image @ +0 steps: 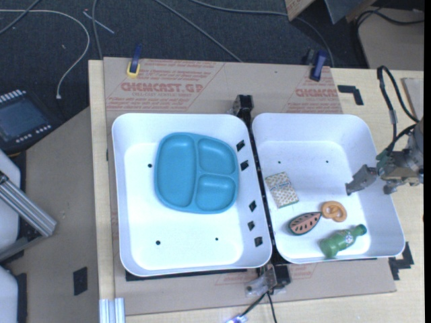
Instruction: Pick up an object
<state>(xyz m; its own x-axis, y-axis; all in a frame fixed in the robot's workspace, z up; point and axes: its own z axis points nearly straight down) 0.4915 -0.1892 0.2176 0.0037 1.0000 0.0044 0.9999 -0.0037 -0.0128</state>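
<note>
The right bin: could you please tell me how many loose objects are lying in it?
4. A patterned packet lies near the right bin's left wall, a pretzel right of it, a watermelon-slice toy below, and a green bottle by the front rim.

Blue divided plate [196,173] – white bins [128,180]; green bottle [341,240]; orange pretzel [333,211]; checkered packet [281,188].

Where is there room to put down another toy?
Bare floor lies below the blue divided plate in the left bin, and across the right bin's top half. Its bottom is crowded: patterned square, pretzel, watermelon slice, green bottle.
</note>
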